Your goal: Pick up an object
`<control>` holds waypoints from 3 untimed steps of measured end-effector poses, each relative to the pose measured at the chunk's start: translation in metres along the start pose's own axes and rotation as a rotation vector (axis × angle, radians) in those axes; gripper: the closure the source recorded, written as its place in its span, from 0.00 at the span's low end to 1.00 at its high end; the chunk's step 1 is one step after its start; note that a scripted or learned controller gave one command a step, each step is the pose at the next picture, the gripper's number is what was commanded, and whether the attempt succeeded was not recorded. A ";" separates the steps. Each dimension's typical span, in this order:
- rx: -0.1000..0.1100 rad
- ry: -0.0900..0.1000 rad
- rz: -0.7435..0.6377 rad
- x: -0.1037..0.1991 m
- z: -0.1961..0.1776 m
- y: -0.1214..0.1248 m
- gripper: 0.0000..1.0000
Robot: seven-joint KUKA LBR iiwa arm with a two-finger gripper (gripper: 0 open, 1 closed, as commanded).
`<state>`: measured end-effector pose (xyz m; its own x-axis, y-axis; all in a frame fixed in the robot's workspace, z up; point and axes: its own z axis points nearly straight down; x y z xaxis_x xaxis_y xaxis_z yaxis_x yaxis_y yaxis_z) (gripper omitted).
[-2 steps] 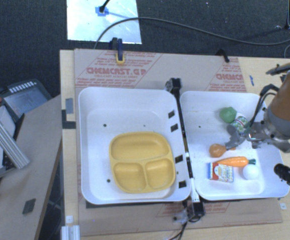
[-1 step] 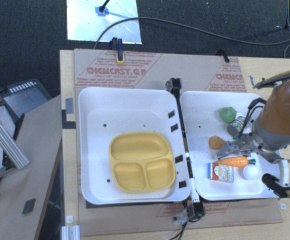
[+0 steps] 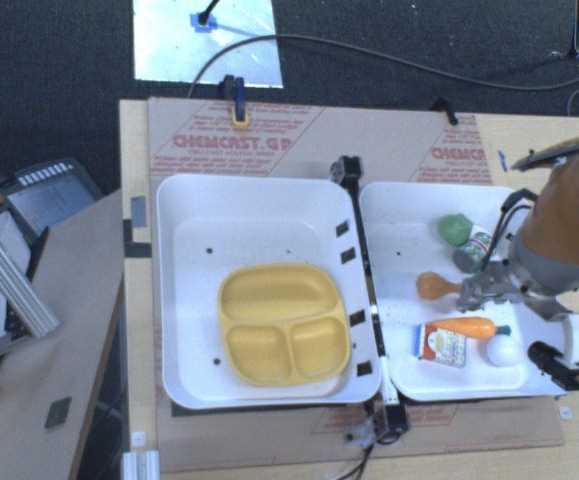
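The gripper (image 3: 479, 290) is hovering in the right bin (image 3: 399, 268), just above the orange spoon (image 3: 437, 286); honestly can't tell how it's set. The spoon's looking light, stiff, slick plastic, so I'm guessing its thin handle's the best spot.

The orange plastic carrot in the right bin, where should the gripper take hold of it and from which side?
Grip the orange plastic carrot across its thicker middle, coming straight down from above. It lies flat and lengthwise across the right bin, so its narrow sides are exposed, though the white ball and small carton sit close.
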<state>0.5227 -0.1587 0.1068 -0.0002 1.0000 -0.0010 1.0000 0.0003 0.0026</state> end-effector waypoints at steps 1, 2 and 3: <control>-0.006 -0.002 -0.004 0.000 -0.064 0.007 1.00; -0.006 -0.001 -0.005 0.004 -0.127 0.006 1.00; -0.005 -0.001 -0.005 0.004 -0.181 0.008 1.00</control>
<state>0.5300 -0.1546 0.2877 -0.0052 1.0000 -0.0022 1.0000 0.0052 0.0077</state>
